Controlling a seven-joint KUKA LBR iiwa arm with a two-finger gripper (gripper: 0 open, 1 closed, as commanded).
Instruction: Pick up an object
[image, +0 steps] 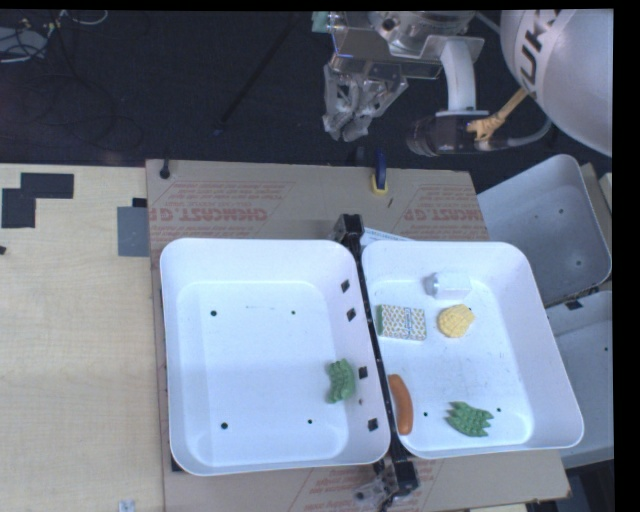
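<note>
The camera looks down on two shallow white bins set side by side on a brown cardboard sheet (300, 205), which lies on a pale wooden bench (70, 340).

The gripper (352, 122) hangs high at the far edge of the scene, above the dark area beyond the bins and well apart from every object. Nothing sits between its fingers; whether they stand wide or narrow cannot be told from this angle. The grey arm (560, 60) reaches in from the far right.

The left bin (190, 270) contains one thing: a small green leafy toy (342, 381), lying near its right wall toward the near side.

The right bin (540, 340) holds five things. A small grey-white block (444, 284) lies toward the far side. Just nearer than it, a yellow corn-like piece (456, 321) rests beside a flat patterned rectangle (401, 322), the rectangle to its left. An orange sausage-shaped toy (401, 403) lies along the left wall at the near side. A green spiky toy (469, 418) lies to its right, near the near wall.

Black clips (350, 235) join the bins along their shared edge.
</note>
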